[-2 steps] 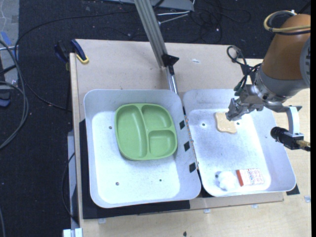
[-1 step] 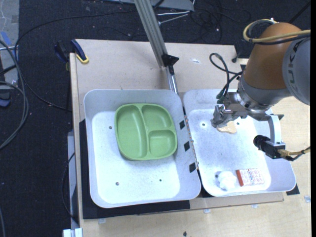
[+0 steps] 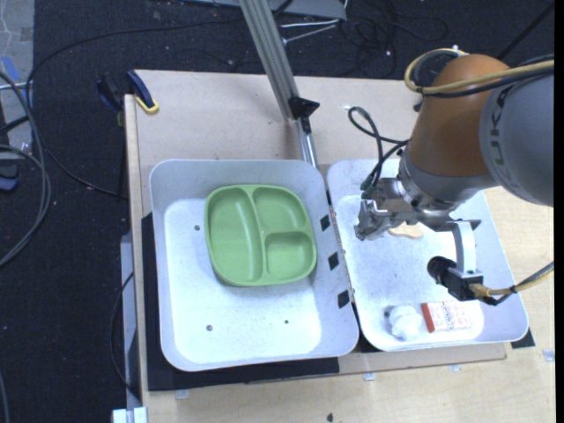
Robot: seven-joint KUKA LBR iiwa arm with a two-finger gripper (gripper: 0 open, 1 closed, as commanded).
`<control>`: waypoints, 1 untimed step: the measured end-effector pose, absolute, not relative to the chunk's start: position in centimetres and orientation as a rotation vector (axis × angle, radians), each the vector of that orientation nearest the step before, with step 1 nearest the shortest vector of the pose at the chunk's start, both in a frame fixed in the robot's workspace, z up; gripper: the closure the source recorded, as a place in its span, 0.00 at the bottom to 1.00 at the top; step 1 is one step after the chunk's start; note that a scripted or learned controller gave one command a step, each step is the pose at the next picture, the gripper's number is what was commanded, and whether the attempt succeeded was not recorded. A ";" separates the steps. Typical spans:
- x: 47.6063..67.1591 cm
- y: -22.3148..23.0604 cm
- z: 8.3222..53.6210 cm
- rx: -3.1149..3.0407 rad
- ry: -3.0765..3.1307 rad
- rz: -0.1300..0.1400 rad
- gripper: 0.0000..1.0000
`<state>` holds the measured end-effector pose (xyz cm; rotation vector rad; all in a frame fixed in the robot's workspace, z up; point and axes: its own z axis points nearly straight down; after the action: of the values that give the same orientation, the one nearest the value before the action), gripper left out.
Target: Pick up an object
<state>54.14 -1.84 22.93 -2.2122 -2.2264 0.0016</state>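
Overhead, camera view: grey arm with an orange band reaches in from the right and bends down over the right-hand shallow white bin. Wrist points downward and slightly left, so the metal pincer hangs low over that bin's upper left part, close to the bin floor. Whether its tips are apart or together, cannot tell; the wrist body hides them from this slant. A small pale tan flat object lies on the bin floor just beside the pincer, on its right, partly under the wrist; contact cannot be judged. A black cable fitting hangs off the arm lower right.

Near the front edge of the same bin: a crumpled white wad and, just beside it on the right, a small red-and-white packet, lying flat.

Left-hand shallow white bin holds a light green three-compartment plastic plate, upright, in its upper middle. Both bins sit side by side on the pale wooden desk.
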 end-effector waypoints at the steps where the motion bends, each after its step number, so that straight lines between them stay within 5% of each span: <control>1: 53.0 3.5 22.1 -2.211 -2.228 0.001 1.00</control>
<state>52.99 3.54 22.09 -2.2114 -2.2277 0.0010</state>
